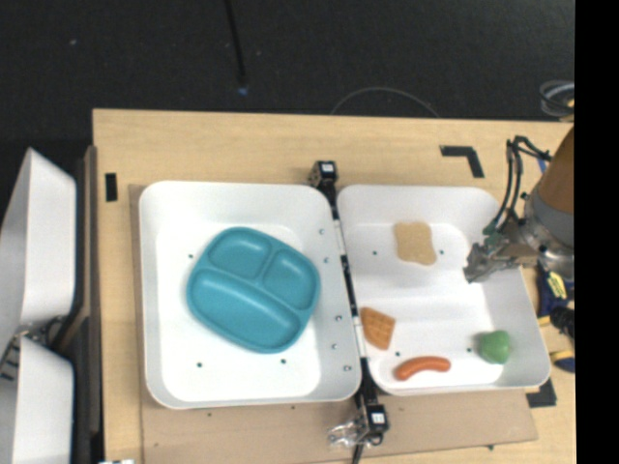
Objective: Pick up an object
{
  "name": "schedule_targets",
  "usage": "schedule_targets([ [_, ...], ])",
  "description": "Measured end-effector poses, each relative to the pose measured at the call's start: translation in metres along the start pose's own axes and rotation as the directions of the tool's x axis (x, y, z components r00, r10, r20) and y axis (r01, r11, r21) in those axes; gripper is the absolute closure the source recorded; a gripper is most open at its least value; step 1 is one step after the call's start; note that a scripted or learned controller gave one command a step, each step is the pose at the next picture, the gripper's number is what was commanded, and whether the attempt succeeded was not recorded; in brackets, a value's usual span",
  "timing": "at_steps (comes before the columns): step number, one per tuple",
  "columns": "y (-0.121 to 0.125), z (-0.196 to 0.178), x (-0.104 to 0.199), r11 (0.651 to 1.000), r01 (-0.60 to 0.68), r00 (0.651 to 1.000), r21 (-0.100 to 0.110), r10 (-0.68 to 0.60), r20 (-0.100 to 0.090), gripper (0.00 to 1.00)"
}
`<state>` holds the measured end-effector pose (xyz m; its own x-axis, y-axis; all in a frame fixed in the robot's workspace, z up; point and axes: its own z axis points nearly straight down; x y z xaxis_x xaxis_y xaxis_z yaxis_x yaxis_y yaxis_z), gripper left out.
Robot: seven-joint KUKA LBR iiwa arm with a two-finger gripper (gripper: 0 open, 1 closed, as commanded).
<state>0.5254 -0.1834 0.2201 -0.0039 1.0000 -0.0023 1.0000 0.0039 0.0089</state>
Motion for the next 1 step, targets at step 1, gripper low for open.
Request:
schedule_targets([
  [1, 0.0064, -0.0447, -0.0029, 1.0, 0.0, 1.0, 0.002, 0.0, 0.0, 1.0],
])
